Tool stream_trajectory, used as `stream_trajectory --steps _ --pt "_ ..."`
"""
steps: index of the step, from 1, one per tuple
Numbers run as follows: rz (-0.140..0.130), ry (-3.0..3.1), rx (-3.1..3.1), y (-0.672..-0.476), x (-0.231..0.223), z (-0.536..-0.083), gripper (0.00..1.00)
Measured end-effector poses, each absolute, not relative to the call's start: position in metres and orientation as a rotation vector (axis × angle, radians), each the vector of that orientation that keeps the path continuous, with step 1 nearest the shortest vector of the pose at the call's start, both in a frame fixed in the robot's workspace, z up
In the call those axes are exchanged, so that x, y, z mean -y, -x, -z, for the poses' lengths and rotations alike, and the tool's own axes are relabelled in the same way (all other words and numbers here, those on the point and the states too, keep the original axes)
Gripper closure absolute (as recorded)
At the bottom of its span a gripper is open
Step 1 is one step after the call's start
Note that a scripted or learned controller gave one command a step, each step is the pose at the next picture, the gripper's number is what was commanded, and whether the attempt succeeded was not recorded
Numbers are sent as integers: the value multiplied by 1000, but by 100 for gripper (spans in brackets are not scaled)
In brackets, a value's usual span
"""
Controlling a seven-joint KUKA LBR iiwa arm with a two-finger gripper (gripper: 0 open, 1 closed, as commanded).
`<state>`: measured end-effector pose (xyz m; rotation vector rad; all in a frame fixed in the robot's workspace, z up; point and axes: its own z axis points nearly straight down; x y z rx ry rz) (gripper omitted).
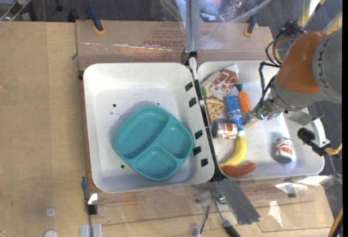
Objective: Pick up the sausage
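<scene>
sausage [238, 169] lies at the near edge of the right bin [304, 162], touching the banana [235, 153]. gripper [260, 113] hangs farther back by the carrot [244, 103].

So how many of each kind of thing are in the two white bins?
Teal plate: 1
Banana: 1
Sausage: 1
Carrot: 1
Blue bottle: 1
Cans: 2
Snack packets: 2
Total: 9

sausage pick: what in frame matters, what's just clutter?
Job:
- sausage, front edge of the right bin
- tool, low beside the carrot

Clutter:
- banana
- carrot
- blue bottle
- two cans
- teal plate, left bin
</scene>
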<state>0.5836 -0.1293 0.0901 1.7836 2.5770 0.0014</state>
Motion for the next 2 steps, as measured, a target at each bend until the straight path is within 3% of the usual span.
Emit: stream_trajectory --steps 1,2 --pt "1 -1898 -2508 -539 108 -120 0" --pt "3 -2090 -2351 -478 108 -96 0"
